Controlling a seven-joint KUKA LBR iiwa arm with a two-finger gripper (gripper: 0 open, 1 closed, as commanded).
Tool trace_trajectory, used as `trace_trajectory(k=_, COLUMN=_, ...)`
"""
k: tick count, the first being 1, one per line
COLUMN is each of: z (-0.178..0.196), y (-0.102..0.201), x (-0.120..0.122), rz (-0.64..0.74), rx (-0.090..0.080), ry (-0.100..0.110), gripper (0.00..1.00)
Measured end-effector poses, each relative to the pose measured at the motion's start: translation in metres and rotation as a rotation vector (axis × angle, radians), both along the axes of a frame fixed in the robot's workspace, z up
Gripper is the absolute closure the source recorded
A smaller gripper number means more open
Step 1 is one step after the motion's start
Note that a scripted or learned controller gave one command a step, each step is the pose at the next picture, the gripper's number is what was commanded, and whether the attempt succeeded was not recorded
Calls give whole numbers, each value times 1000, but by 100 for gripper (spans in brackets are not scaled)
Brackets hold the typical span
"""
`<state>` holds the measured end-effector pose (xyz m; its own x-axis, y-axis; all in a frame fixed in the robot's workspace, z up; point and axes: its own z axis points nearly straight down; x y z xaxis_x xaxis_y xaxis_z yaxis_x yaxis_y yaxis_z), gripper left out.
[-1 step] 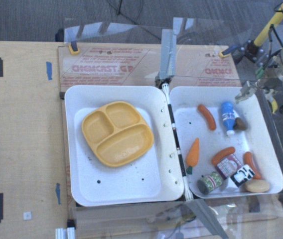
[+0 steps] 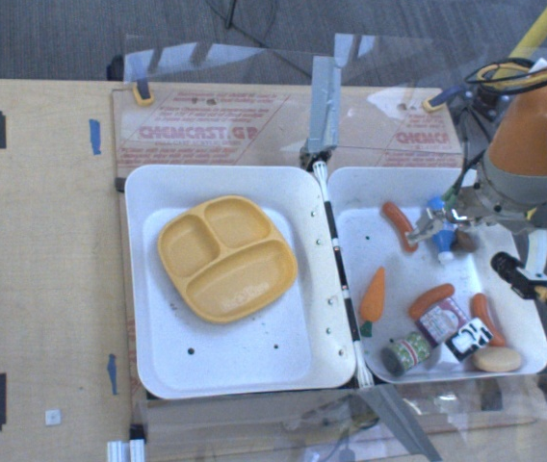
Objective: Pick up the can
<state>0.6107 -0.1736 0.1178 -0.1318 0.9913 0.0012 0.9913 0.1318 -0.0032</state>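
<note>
The can (image 2: 408, 352) is small, with a green label and a silver end. It lies on its side near the front edge of the right bin (image 2: 351, 195). My gripper (image 2: 439, 223) hangs over the back half of that bin, well behind the can and slightly to its right. It sits close to a red sausage (image 2: 399, 225) and a small blue object (image 2: 440, 240). The grey arm with its orange band (image 2: 529, 133) comes in from the upper right.
Around the can lie a carrot (image 2: 373, 295), a second sausage (image 2: 431, 299), a maroon packet (image 2: 442, 321), a black-and-white item (image 2: 470, 338), a third sausage (image 2: 486, 318) and a tan bun (image 2: 498, 359). The left bin (image 2: 148, 354) holds a yellow divided plate (image 2: 227, 258).
</note>
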Motion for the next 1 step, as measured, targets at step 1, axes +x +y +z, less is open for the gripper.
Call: trace_trajectory(k=1, z=-33, y=48, x=-67, rz=-41, rx=0, ry=-3, gripper=0)
